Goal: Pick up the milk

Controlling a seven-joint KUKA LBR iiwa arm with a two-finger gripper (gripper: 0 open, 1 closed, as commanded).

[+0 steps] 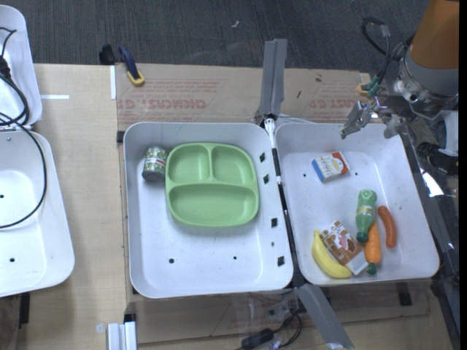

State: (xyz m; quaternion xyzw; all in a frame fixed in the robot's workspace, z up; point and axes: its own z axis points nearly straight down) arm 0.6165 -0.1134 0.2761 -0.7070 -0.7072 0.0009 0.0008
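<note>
The milk is a small blue, white and red carton lying on the floor of the right bin, in its upper middle. My gripper hangs over the bin's far rim, up and to the right of the carton and clear of it. Its two fingers are spread apart, one finger on the left and the other on the right, and nothing is between them.
Nearer in the right bin lie a green bottle, a red sausage, a carrot, a banana and a snack box. The left bin holds a green divided plate and a small can.
</note>
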